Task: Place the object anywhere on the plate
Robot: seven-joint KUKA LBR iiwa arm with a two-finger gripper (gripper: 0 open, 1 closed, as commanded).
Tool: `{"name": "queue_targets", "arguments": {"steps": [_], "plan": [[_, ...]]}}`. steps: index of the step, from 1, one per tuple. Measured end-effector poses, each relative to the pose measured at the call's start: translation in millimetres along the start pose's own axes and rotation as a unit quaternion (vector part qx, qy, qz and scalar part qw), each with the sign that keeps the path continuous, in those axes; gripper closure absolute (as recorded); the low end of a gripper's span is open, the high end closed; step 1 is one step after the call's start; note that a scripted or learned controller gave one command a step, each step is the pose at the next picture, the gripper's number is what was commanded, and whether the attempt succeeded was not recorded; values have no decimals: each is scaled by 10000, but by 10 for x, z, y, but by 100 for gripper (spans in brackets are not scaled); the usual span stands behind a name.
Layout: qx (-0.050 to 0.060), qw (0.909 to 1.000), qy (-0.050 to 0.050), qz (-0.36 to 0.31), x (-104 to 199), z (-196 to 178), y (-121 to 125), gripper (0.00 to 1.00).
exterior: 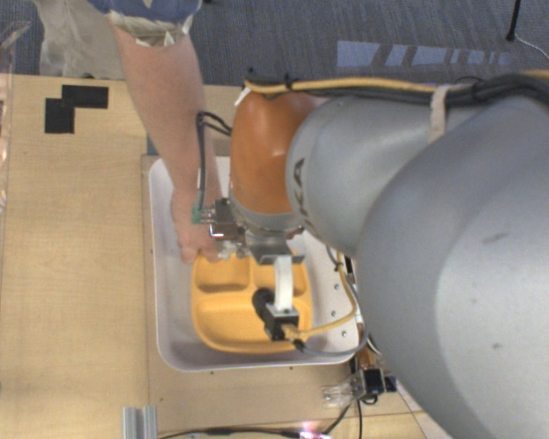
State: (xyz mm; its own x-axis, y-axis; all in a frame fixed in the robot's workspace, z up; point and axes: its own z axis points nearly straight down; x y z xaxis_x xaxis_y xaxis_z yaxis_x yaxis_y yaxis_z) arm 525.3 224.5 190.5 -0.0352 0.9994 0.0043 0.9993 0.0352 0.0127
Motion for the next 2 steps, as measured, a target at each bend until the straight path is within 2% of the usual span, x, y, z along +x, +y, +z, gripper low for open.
{"name": "queue_targets", "arguments": {"steps": [1,2], "plan": [[29,10000,-13,0,-8,22,-14,0],[-49,9786,3,2058,-13,997,801,0]]}}
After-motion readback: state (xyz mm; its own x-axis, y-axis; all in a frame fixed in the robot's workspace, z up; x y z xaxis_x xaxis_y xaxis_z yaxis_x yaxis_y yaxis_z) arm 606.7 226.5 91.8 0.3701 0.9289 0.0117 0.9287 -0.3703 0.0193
